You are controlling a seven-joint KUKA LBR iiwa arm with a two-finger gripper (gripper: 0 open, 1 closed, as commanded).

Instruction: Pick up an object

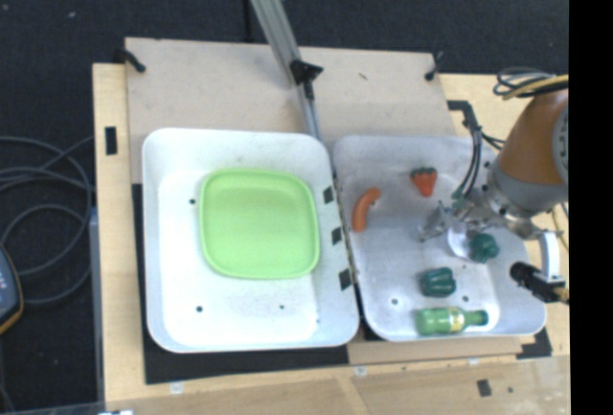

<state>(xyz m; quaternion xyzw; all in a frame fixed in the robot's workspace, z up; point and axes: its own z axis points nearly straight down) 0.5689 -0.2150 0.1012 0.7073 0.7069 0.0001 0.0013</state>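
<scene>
Two shallow white bins are sitting side by side on the worktop [402,92], and I am reaching in over its right edge to the right bin [383,164]. My gripper [442,219] is hanging low inside that bin, a little right of its middle, and how its fingers are standing is something I cannot tell, since the metal parts are blurring together against the white floor. Nothing is showing clearly between them. Just right of the gripper a teal round object [483,246] is lying, partly over a pale disc, close to my wrist. A red strawberry-like toy [424,180] is resting toward the far edge of the right bin, above the gripper and apart from it. An orange carrot-shaped piece [364,208] is lying near that bin's left wall, tilted. Toward the near edge a dark green pepper-like toy [438,282] is sitting, and just below it a green and yellow bottle [450,318] is lying on its side along the near wall. The left bin [168,212] is carrying a light green square plate [259,222] around its middle. A grey metal pole [271,6] is slanting up from the far edge of the worktop, between the two bins.
</scene>
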